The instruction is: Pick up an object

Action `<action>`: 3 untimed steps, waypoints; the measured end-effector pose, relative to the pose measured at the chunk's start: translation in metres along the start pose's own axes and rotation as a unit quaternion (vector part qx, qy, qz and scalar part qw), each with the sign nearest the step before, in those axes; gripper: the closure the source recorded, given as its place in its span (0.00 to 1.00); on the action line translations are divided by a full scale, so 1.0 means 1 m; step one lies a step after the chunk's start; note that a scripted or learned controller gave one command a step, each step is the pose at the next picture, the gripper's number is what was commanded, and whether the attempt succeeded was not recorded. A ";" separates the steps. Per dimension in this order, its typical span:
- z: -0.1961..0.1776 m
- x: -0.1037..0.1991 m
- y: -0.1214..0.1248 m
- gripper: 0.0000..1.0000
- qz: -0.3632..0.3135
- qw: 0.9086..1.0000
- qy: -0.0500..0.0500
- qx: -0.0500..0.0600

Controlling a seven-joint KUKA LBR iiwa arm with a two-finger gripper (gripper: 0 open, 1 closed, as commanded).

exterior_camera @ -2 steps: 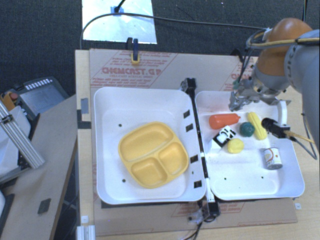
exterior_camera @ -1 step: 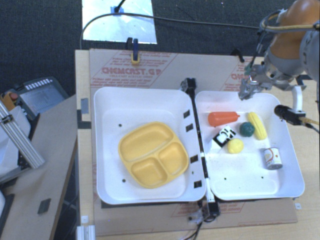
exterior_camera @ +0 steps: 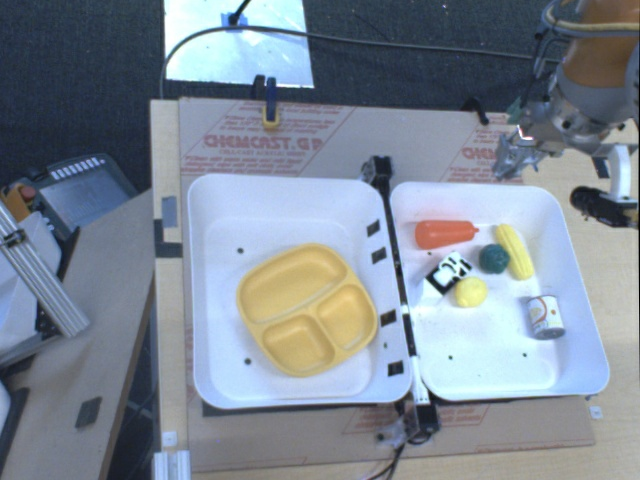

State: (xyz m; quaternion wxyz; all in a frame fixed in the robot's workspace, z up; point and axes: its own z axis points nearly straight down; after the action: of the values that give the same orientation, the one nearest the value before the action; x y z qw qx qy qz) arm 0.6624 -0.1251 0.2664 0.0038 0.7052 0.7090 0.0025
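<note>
Above the far rim of the right bin (exterior_camera: 580, 268), the gripper (exterior_camera: 512, 158) hangs over bare board, and whether it is open or closed cannot be told. Six things lie in that bin: one orange carrot (exterior_camera: 445, 233), one yellow corn cob (exterior_camera: 515, 251), one teal ball (exterior_camera: 493, 259), one lemon (exterior_camera: 470, 292), one black-and-white block (exterior_camera: 447, 272) and one small can (exterior_camera: 544, 317). They cluster toward the far half; the near half lies open. One yellow divided tray (exterior_camera: 305, 308) sits in the left bin (exterior_camera: 215, 268).
</note>
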 end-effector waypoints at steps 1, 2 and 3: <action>0.016 0.048 -0.009 1.00 -0.002 1.000 0.002 0.004; 0.024 0.102 -0.025 1.00 -0.002 1.000 0.001 0.004; 0.019 0.159 -0.032 1.00 -0.002 1.000 0.002 0.004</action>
State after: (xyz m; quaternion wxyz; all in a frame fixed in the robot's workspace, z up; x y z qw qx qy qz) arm 0.6298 0.0339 0.2473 -0.0004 0.7034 0.7108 0.0013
